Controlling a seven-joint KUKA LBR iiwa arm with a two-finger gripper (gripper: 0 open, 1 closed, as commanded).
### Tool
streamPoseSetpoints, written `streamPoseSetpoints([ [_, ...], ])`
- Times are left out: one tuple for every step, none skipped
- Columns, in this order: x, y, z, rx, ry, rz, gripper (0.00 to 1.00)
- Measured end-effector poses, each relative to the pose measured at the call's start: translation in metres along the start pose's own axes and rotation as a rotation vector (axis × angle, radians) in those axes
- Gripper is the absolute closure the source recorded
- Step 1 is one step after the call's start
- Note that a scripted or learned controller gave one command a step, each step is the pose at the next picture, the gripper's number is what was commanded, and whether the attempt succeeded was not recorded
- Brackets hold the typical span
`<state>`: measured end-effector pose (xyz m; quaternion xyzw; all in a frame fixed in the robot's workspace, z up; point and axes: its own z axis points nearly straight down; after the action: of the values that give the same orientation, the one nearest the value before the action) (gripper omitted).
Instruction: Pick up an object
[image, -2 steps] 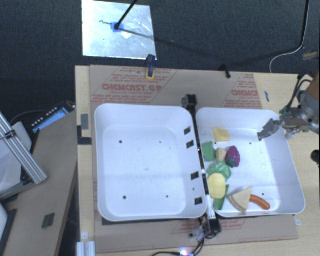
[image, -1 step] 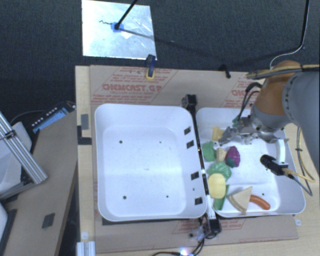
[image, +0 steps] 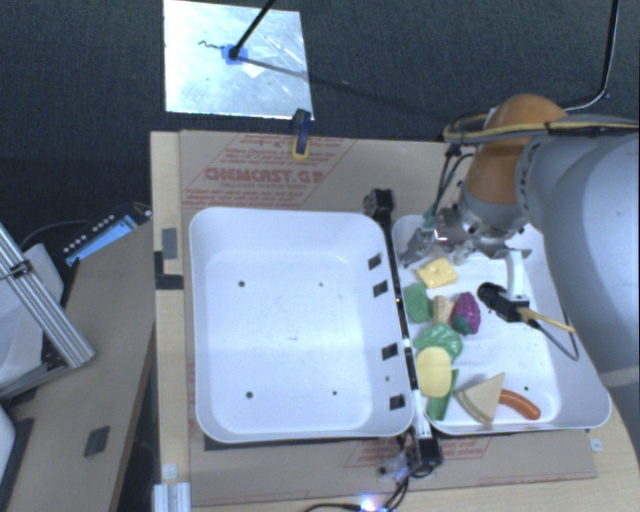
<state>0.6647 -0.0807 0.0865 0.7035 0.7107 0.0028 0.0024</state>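
The grey arm (image: 585, 220) is seen reaching in from the right, with its orange band (image: 520, 125) at the top of the wrist. A brown cardboard sheet (image: 265, 172) printed with red lettering is spread beneath both bins. The left bin (image: 290, 330) is shown as a broad white tray with rounded corners and a few small dark dots on its floor. The right bin (image: 572, 388) is set just beside it, the two rims joined by a row of black clips (image: 390, 350).

The gripper (image: 424, 240) is placed low over the far left corner of the right bin, near the shared rim. Whether it is spread or closed cannot be told from this angle, and nothing is seen held in it.

The yellow wedge (image: 437, 272) is found just below the gripper, on the floor of the right bin, near its far end. It is seen as a small, flat-faced, pale yellow block with straight edges, lying on one face.

The other toys are gathered along the bin's left side. A tan wedge (image: 482, 398) is laid near the front rim, with an orange-red sausage (image: 520, 405) just beside it. A rounded yellow piece (image: 434, 372) is topped by a leafy green piece (image: 442, 340). A purple piece (image: 466, 313) and a dark green piece (image: 417, 300) are set between these and the yellow wedge
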Motion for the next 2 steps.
streamPoseSetpoints([
  [-0.005,0.000,-0.014,-0.006,-0.003,0.003,1.00],
  [0.062,0.009,-0.267,-0.015,0.000,0.000,1.00],
])
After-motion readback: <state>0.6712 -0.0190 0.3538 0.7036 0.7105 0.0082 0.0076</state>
